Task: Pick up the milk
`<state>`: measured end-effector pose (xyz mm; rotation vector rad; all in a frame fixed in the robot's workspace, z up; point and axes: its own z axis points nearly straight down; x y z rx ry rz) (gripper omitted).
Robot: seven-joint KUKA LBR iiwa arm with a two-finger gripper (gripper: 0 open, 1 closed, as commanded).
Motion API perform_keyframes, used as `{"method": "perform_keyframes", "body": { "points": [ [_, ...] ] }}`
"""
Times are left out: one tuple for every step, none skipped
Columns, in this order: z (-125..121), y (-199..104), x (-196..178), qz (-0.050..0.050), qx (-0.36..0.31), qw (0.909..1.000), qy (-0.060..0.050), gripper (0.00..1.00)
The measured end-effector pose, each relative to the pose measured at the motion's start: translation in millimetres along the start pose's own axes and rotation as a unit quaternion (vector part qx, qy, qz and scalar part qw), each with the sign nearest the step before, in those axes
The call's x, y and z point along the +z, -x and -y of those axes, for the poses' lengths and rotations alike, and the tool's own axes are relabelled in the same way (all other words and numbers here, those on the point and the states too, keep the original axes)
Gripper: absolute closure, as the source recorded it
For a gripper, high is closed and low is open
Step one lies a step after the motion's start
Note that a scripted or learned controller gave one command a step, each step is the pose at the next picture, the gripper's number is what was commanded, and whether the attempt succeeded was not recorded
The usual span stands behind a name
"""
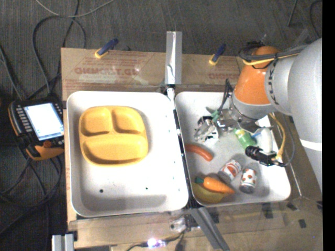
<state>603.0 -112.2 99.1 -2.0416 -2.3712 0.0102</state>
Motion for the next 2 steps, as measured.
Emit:
{"method": "perform_keyframes", "body": {
  "points": [
    [-40.9,-43.8,-80.8,0.002,-0.054,0.9985,0.003,1.00],
    [33.3,-45.0,-79.6,0.002,-0.084,0.9965,0.002,1.00]
  ]
}}
